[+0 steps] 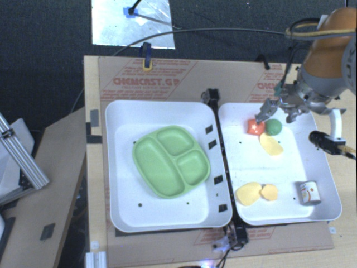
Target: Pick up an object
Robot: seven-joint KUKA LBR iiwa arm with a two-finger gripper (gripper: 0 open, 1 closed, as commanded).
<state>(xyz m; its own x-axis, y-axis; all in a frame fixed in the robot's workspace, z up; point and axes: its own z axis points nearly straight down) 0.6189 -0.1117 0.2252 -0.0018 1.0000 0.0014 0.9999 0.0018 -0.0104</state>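
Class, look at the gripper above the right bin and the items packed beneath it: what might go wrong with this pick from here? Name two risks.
1. The gripper hangs over a tight cluster: the red object, green ball and yellow piece lie close together, so the fingers may nudge a neighbour or catch two.
2. The green ball is round and could roll aside if touched off-centre.
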